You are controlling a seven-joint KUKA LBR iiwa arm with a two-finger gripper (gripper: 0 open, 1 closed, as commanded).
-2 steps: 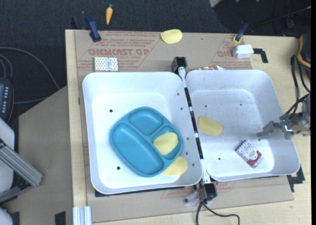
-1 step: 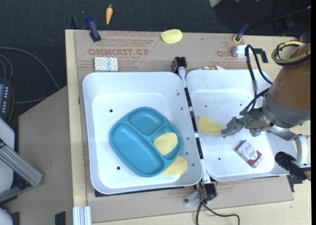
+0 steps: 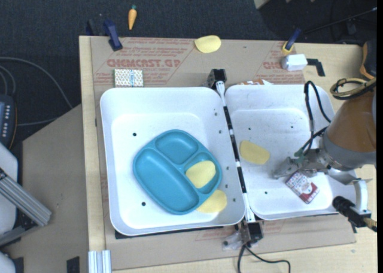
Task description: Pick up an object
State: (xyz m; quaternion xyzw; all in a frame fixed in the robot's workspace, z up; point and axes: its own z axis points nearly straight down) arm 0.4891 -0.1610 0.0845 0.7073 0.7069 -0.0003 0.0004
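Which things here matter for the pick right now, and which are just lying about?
In play:
- claw, low in the right bin
- red and white packet beside it
- yellow chip in the same bin

Lying about:
- blue tray in the left bin
- yellow piece in the tray
- yellow piece by its edge
- yellow piece on the bench
- toy carrot on the floor

Red-white packet [image 3: 303,186] lies flat in right bin [image 3: 269,101].
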